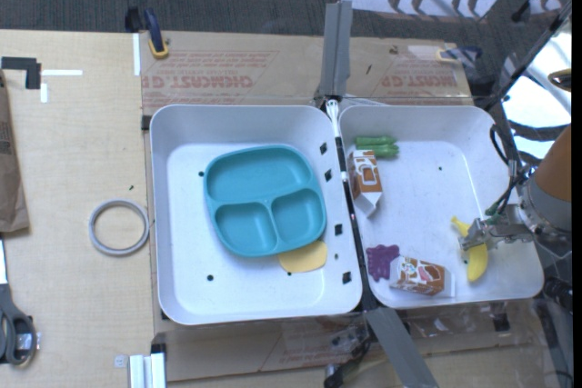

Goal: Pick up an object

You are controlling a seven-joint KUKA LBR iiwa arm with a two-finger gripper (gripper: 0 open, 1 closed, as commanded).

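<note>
Your hand (476,239) sits low on the banana (475,257) in the right bin (436,118), lined up to pick; grip state unclear.

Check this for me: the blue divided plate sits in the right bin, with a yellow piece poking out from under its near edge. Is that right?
Not quite. The camera view shows the blue divided plate in the left bin, not the right one. The rest holds: a yellow piece does poke out from under its near edge.
</note>
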